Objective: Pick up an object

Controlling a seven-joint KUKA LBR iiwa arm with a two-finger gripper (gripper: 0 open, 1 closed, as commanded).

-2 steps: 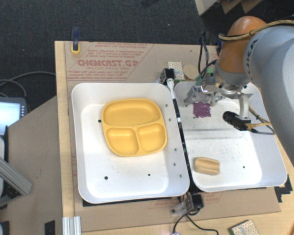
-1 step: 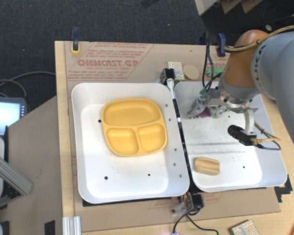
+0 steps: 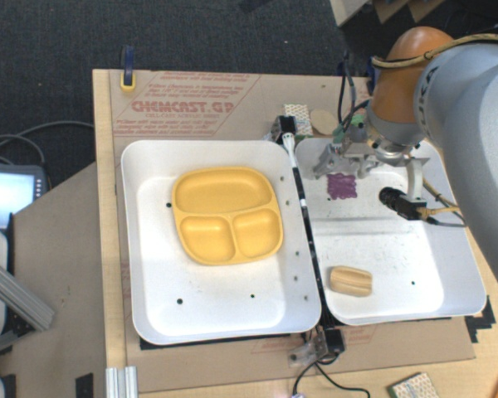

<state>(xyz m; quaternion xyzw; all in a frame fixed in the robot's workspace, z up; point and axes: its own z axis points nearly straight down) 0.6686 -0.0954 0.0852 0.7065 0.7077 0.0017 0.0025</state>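
Locate the hand [image 3: 347, 162] at the 11 o'clock corner of the right bin [image 3: 415, 293], at the end of the grey arm [image 3: 473, 114] that enters from 3 o'clock. From this angle you cannot tell whether the hand is released or clenched, and nothing is visibly gripped in it.

Note the small purple object [image 3: 343, 186] directly at the hand's 6 o'clock. Its upper edge meets the hand's outline. You cannot tell whether the two are touching or whether the hand is above it. The purple object lies flat on the bin floor, near the wall shared with the left bin [image 3: 149, 247].

Check the remaining contents of the right bin. A tan rounded block [image 3: 350, 280] lies at the bin's 7 o'clock, well apart from the hand and the purple object. The bin floor between them is bare.

In the left bin, a yellow divided plate [image 3: 227, 214] sits slightly toward 12 o'clock of centre, with one long compartment and two smaller ones. It is well apart from the hand.

Both bins rest side by side on the bench [image 3: 191, 106], and their adjoining walls touch.
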